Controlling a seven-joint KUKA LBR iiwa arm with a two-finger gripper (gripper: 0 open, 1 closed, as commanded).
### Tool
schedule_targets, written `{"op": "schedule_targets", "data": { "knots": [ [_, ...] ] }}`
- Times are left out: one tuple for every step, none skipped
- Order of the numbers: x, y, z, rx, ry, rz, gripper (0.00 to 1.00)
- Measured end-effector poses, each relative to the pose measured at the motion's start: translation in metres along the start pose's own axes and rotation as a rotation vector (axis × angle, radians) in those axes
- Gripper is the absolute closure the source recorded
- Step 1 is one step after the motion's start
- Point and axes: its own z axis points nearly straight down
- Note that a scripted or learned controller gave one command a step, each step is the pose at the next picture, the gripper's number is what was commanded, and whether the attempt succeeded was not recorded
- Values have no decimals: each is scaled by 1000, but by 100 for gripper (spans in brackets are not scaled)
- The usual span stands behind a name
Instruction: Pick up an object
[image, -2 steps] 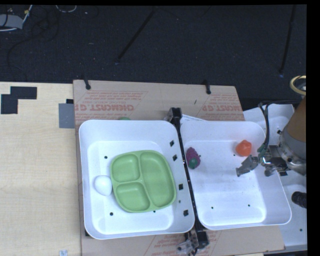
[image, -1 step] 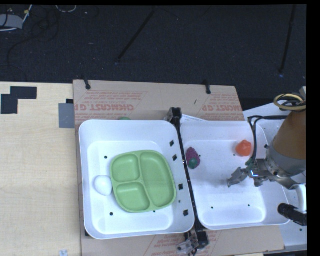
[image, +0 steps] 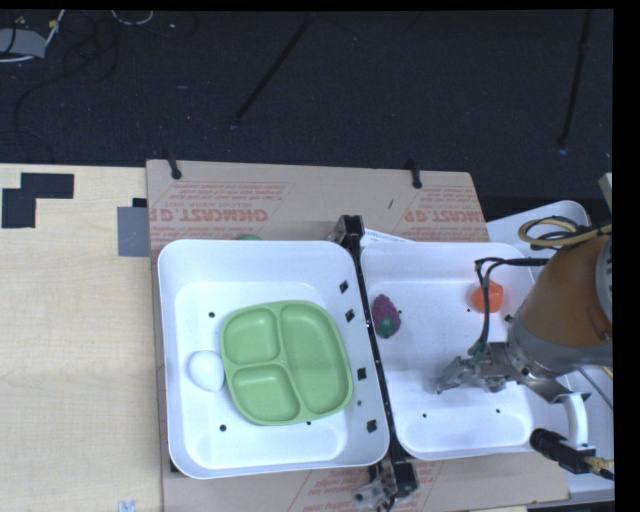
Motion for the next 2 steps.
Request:
{"op": "schedule_targets", "data": {
  "knots": [
    [-2, 1, -13, -4, -1, 6, 100],
    [-2, 8, -57, -10, -4, -1, 100]
  ]
}}
